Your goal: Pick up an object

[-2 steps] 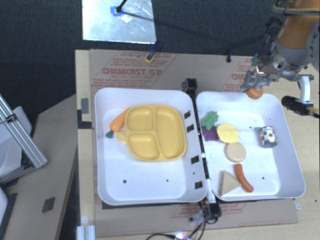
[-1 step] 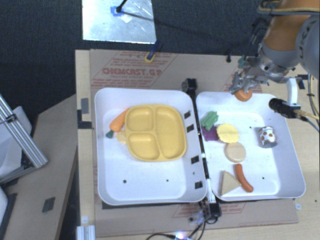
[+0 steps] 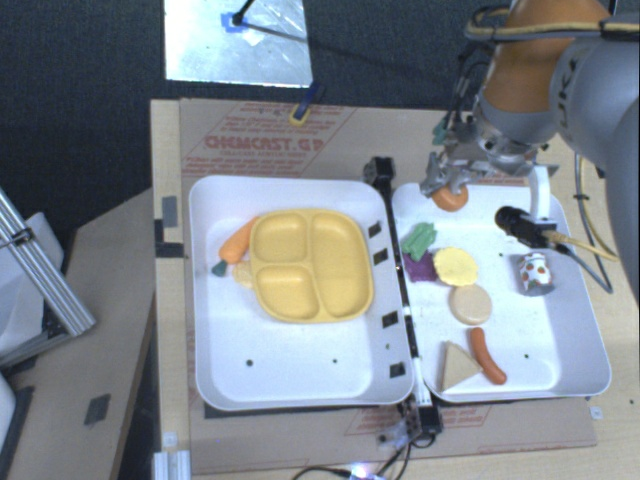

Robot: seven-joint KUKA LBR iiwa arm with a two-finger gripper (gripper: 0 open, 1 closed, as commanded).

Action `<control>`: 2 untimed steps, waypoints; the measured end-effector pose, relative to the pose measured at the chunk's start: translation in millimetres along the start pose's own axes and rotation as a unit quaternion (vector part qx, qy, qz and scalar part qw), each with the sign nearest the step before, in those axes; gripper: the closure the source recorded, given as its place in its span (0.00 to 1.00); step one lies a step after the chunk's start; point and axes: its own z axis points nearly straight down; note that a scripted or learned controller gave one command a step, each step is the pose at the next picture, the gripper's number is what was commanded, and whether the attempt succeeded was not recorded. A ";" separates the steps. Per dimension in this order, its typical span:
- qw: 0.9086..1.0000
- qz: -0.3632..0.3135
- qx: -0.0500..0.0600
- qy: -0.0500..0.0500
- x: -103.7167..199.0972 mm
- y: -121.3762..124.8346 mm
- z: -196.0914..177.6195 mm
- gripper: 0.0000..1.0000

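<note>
Left bin (image 3: 215,268) had a yellow divided plate (image 3: 305,265) sitting in it, with an orange carrot (image 3: 236,241) tucked against the plate's left edge. Right bin (image 3: 580,338) was the busy one: green and purple bits (image 3: 421,251), yellow disc (image 3: 455,265), tan disc (image 3: 470,304), wedge (image 3: 457,367), sausage (image 3: 487,354). End effector (image 3: 447,180) hung right over an orange piece (image 3: 451,199) at the bin's back edge, touching it or nearly. Honestly couldn't tell if it was open or gripping anything.
</note>
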 end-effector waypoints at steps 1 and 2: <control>1.000 0.000 0.001 0.000 43.6 -28.1 -3.4 1.00; 1.000 0.001 0.000 -0.001 68.4 -29.6 7.8 1.00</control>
